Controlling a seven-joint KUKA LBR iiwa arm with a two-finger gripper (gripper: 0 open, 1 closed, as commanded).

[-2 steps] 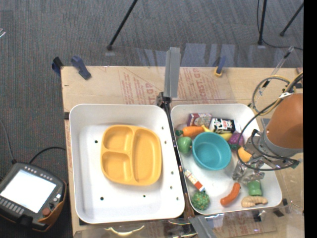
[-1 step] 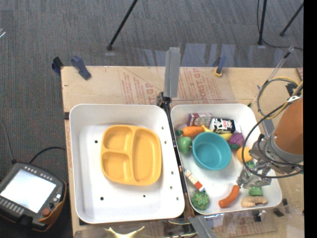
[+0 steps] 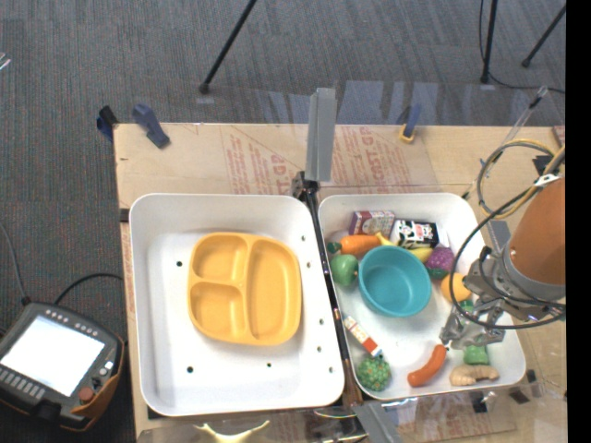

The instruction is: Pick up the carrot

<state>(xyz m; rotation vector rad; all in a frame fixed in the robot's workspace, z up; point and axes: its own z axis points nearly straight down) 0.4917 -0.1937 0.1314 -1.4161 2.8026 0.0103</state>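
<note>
1. From my console I saw the gripper (image 3: 473, 329) hanging low over the near right part of the right bin (image 3: 406, 201), the arm (image 3: 545, 238) coming in from the right edge.
2. I could not tell how the pincer stood; it was too small and cluttered in the view.
3. The carrot (image 3: 360, 244) lay well away from the pincer, up and to its left, against the far rim of the teal bowl (image 3: 395, 281), with the green pepper (image 3: 344, 269) just below it.
4. Just below and left of the pincer lay an orange-red sausage (image 3: 428, 365); a green piece (image 3: 476, 354) and a tan piece (image 3: 473, 374) sat right under it.
5. Further left of the pincer, in the left bin (image 3: 157, 220), rested the yellow divided plate (image 3: 245, 287).
</note>
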